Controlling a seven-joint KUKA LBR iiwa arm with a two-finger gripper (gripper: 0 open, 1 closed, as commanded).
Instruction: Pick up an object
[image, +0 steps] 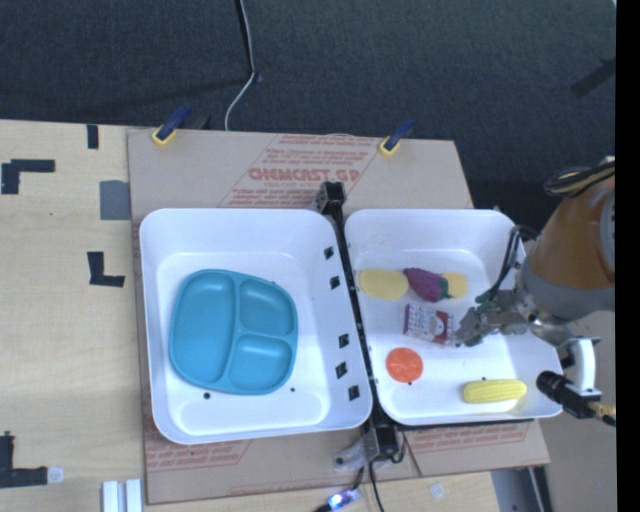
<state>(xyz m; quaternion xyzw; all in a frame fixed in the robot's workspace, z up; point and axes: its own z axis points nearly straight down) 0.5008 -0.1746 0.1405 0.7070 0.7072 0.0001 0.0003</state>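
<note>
The right bin (400, 232) holds a yellow oval piece (383, 284), a purple toy (426, 284) with a small yellow piece (456, 285) beside it, a red and white packet (427, 322), an orange ball (404, 365) and a yellow corn cob (494, 392). My gripper (470, 331) hangs low in the right bin, just right of the packet and above the corn cob. I see nothing held between its fingers.
The left bin (160, 240) carries a blue divided plate (234, 331). Both bins rest on a cardboard sheet (290, 170) on the wooden bench. A black divider clip (331, 196) sits between the bins at the back. The arm's body (575, 260) overhangs the right bin's edge.
</note>
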